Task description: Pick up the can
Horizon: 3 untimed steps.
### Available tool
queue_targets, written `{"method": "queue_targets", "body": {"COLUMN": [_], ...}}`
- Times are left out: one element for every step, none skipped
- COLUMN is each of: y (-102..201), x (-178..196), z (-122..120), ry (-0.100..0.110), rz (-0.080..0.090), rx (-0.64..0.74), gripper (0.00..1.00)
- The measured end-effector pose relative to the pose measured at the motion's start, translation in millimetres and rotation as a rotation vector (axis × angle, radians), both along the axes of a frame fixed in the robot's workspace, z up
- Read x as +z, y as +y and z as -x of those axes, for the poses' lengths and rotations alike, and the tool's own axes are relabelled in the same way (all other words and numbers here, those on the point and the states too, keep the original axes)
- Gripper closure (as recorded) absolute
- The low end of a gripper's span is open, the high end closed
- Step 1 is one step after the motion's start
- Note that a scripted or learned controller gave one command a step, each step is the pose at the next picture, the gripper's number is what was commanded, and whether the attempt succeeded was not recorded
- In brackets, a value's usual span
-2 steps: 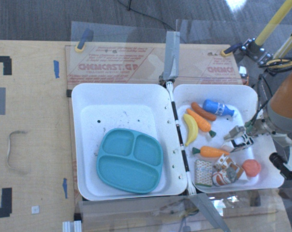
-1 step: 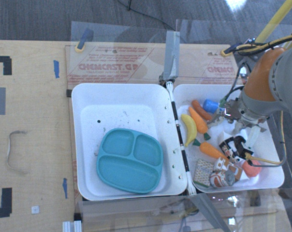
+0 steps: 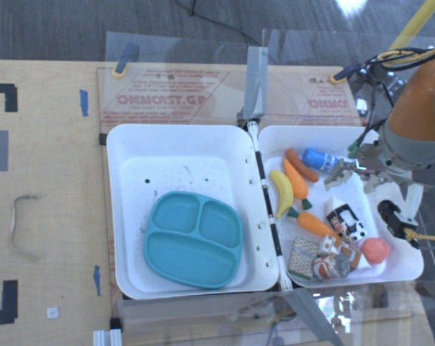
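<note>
Can (image 3: 319, 157): blue, lying on its side at the back of the right bin (image 3: 412, 265), beside a carrot (image 3: 302, 163). Probably light, rigid, smooth, apt to roll; best gripped across its round body. Gripper (image 3: 345, 167) sits just right of the can, fingers narrowly parted, nothing between them.

Count, camera view:
- White bins: 2, left bin (image 3: 124, 150) and right bin (image 3: 412, 265), side by side on table (image 3: 45, 157).
- Teal divided plate (image 3: 194, 239): 1, 3 compartments, in left bin.
- Banana (image 3: 282, 192): 1, right bin.
- Carrots: 2, one (image 3: 296, 181) beside banana, one (image 3: 316, 225) lower.
- Hot dog (image 3: 302, 164): 1.
- Blue can (image 3: 319, 157): 1.
- Pink ball (image 3: 375, 251): 1.
- Black-and-white block (image 3: 346, 220): 1.
- Small cluttered packets at bin front (image 3: 320, 259): count unclear.
- Arm: 1, with 1 gripper (image 3: 347, 173).
</note>
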<state>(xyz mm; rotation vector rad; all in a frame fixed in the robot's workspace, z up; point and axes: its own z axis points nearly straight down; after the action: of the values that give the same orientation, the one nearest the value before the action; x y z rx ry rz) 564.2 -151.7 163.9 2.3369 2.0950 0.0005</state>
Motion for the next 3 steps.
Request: {"method": "queue_targets", "body": {"y": [0,0,-14], "x": [10,10,-76], "z": [-1,-1,-16], "ry": [-0.002,-0.002,-0.004], "rz": [0.002,0.002,-0.001], "rx": [0.002,0.003,-0.068], "gripper": [1.0,0.0,0.0]}}
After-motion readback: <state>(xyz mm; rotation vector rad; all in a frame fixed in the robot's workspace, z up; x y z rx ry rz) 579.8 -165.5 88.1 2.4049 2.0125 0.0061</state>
